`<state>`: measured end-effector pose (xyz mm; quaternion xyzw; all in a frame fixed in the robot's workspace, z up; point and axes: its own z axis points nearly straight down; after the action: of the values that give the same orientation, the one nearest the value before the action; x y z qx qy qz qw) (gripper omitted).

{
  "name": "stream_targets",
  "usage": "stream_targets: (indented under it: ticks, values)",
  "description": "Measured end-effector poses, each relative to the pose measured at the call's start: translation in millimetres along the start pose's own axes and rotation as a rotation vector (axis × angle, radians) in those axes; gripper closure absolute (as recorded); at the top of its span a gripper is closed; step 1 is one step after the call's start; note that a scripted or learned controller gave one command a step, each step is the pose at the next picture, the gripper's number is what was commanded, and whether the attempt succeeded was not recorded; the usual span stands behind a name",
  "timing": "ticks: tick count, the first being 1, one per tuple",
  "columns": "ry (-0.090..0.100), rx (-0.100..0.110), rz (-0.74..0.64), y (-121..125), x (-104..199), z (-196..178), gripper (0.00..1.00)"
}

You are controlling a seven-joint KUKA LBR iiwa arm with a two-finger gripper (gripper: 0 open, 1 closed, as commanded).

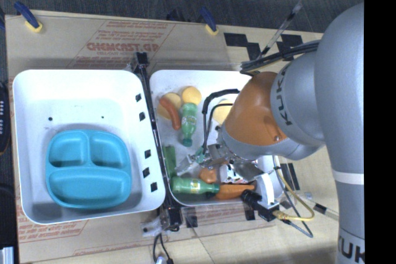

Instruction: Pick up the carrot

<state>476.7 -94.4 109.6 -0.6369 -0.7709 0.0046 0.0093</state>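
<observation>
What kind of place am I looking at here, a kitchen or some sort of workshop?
Most likely a robotics lab bench, not a kitchen: a KUKA arm reaches over two white bins, one crowded with toy food such as a carrot, beside clamps and cables.

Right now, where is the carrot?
The carrot lies in the right bin, near its front edge, just right of a green bottle and beneath the gripper.

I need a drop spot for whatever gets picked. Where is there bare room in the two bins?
The left white bin has bare floor behind the blue divided plastic tray. The right white bin is crowded: orange carrot, green bottles and the grey arm over it.
</observation>
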Motion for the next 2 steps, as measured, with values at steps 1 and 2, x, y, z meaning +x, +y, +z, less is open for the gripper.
stream_targets:
  ticks: [1, 2]
  values:
    - [-0.004, -0.011, -0.050, -7.8, -36.8, 18.4, 0.00]
    - [-0.002, -0.008, -0.060, -6.9, -36.2, 8.8, 1.00]
